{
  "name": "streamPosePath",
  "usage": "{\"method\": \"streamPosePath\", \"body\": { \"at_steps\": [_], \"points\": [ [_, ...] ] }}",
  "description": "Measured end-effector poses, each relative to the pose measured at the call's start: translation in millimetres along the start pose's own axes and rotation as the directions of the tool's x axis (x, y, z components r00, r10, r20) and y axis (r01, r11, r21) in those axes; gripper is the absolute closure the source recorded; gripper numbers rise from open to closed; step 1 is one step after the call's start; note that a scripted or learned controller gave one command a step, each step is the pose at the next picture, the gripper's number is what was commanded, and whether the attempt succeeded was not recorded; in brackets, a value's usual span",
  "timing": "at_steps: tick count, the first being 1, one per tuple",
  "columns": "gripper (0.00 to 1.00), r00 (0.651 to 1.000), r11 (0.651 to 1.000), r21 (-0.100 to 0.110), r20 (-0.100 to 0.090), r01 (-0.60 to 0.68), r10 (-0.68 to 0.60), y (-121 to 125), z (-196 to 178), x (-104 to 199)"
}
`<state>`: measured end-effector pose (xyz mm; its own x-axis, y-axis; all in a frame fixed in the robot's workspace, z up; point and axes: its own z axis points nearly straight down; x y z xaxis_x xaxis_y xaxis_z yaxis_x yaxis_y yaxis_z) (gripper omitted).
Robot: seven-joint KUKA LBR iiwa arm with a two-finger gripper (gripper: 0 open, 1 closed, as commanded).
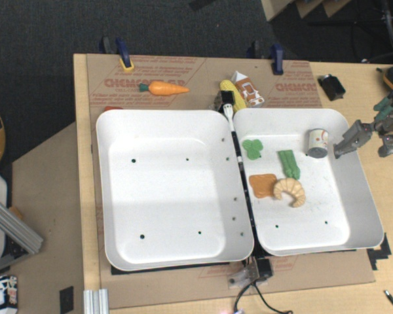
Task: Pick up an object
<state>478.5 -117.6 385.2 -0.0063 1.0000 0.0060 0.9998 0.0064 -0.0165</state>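
Two white bins sit side by side on a cardboard-covered bench (85, 175). The left bin (118, 175) offers a broad open floor. In the right bin (354, 221), toys crowd the upper middle: a small can (317, 142) lying on its side near the upper right rim, a green block (289, 163), a green leafy piece (252, 149), a brown slice (262, 185) and a tan curved croissant (291, 191) touching it. The gripper (363, 139) hangs at the right rim, just beside the can; its state cannot be made out. A carrot (164, 89) lies beyond the bins.

Gripper (346, 146) at right edge — low.
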Motion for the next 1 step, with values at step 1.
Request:
{"method": "streamPosePath", "body": {
  "at_steps": [1],
  "points": [
    [0.0, 1.0, 1.0, 0.002, 0.001, -0.002, 0.002, 1.2, 173.8, 70.4]
  ]
}}
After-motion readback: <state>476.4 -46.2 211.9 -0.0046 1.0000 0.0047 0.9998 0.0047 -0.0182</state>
